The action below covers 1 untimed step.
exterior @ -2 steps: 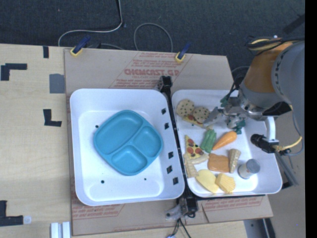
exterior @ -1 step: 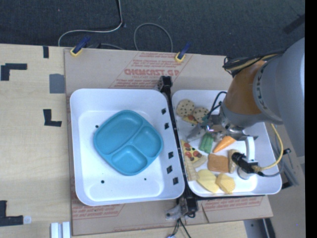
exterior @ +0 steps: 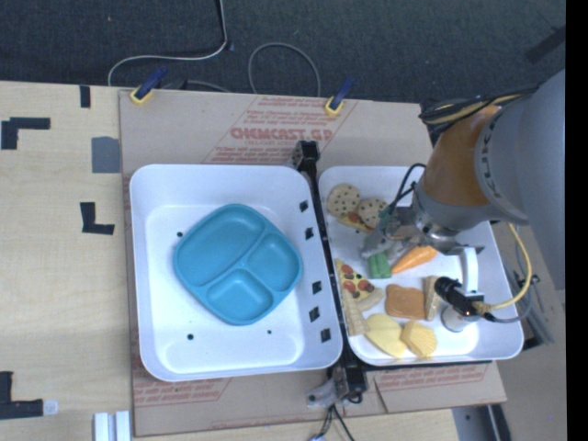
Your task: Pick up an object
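Here the hand (exterior: 390, 232) hangs low over the right bin (exterior: 501, 338), above a small green block (exterior: 378, 265) and an orange carrot (exterior: 413, 258); I cannot tell how it is set. The carrot looks like light, stiff toy food, smooth and likely slippery, so taking it across its thicker middle seems safest. Around it in that bin lie two cookies (exterior: 345, 201), a pizza slice (exterior: 356, 287), a slice of toast (exterior: 405, 301) and yellow chips (exterior: 402, 340). The left bin (exterior: 152, 200) holds one blue divided plate (exterior: 238, 262), lying flat. Both bins sit on the tabletop (exterior: 55, 274).
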{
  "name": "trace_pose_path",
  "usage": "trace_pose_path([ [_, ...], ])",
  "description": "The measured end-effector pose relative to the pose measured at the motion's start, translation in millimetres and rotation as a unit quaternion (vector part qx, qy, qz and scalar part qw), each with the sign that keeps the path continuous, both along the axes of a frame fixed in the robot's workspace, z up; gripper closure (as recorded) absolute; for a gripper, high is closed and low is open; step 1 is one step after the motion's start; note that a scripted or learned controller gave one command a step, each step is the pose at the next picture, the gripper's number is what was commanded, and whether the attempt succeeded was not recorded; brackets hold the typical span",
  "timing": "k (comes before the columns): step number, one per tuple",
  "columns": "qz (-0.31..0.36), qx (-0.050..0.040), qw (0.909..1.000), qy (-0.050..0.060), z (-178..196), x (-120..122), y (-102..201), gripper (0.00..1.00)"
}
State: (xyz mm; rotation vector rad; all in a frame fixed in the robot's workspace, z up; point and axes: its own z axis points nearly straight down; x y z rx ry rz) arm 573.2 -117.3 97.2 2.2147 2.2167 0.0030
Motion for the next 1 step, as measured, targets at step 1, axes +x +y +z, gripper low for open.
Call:
trace_pose_path([
  [1, 0.004, 0.003, 1.0, 0.0, 92.6, 12.4, 76.1, 1.0],
])
